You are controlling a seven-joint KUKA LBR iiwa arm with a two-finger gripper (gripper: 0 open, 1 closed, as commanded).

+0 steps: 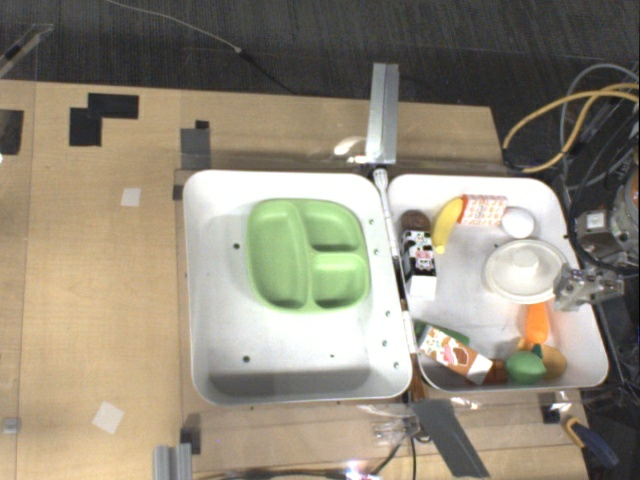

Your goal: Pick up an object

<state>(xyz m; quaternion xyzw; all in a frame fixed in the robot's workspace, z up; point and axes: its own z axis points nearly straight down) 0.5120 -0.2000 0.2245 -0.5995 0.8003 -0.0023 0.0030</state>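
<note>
two white bins are seen side by side on the wooden bench (90,268). the left bin (215,358) is occupied by a green divided tray (305,253), lying flat near its middle. all other places are given from the right bin (470,308). near its right wall a white bowl (524,269) is seen, rim up. just beside the bowl, at the bin's right edge, a grey metal piece (588,286) is seen, probably the gripper; its state cannot be told. a brown and white carton (455,352) is lying tilted at the front left corner. a yellow banana (448,224) is at the back, touching a red-printed white packet (482,210). an orange carrot (538,324) is below the bowl, and a green round fruit (526,366) at the front wall. a small black and white toy (418,248) is by the left wall. nothing is held.
</note>
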